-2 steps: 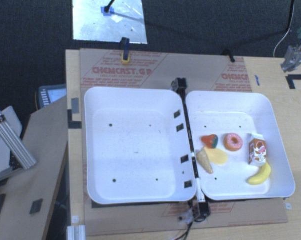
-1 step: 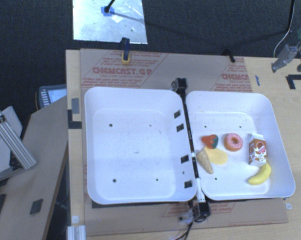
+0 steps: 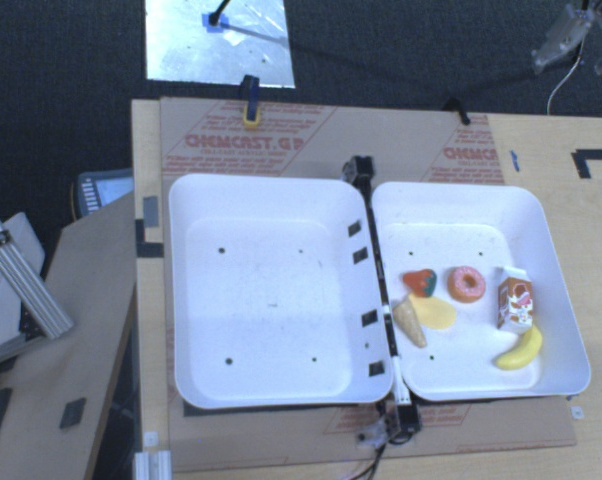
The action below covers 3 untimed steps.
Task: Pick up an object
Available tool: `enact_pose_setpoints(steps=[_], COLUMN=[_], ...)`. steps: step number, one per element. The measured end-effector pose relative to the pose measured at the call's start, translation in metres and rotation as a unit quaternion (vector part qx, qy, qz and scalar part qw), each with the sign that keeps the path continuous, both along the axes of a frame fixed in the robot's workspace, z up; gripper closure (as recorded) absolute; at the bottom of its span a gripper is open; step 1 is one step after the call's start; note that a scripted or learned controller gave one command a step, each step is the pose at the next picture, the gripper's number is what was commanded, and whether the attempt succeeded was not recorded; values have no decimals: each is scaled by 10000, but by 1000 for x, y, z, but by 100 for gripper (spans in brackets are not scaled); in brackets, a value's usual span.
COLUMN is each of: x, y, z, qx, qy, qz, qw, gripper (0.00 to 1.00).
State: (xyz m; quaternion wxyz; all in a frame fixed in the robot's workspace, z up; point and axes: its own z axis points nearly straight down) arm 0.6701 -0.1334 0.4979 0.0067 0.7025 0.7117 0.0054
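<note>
Nothing picked yet. Banana [image 3: 519, 350], donut [image 3: 467, 284], milk carton [image 3: 514, 302], strawberry [image 3: 420, 282] all lie in right bin [image 3: 556, 258]. Whole pick left. Pincer state: cannot tell.

Even, soft light (slightly blurry), glare on white bins [image 3: 271, 193].

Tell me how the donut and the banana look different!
The donut is round with a hole in the middle and looks pinkish orange; the banana is long, curved and yellow. The donut lies near the middle of the right bin, while the banana lies closer to the bin's near right corner, below a small carton. Both are toy foods lying flat in the same white bin.
</note>
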Motion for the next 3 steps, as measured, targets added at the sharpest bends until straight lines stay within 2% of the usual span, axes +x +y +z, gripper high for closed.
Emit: enact_pose_setpoints(steps=[1,3], x=[-1,-1], y=[-5,-5], z=[-8,-8], qx=[4,4], qy=[65,66], qz=[-43,-42], qw=[10000,10000], gripper=[0,0])
